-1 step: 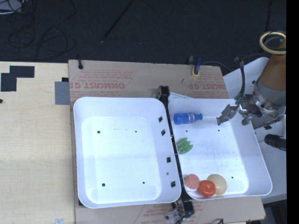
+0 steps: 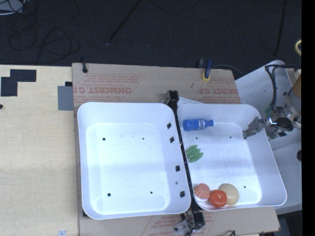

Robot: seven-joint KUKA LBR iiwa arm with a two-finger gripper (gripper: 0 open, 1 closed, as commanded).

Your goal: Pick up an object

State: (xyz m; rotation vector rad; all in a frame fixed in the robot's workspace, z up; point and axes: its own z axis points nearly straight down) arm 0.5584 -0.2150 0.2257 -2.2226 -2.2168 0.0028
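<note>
Gripper (image 2: 252,128) sits at right bin (image 2: 275,181) far rim, finger state unclear; blue bottle (image 2: 198,124) lies flat nearby, likeliest target; round toys (image 2: 216,194) crowd near corner.

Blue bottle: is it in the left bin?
No. The blue bottle lies on its side near the back of the right bin.
</note>
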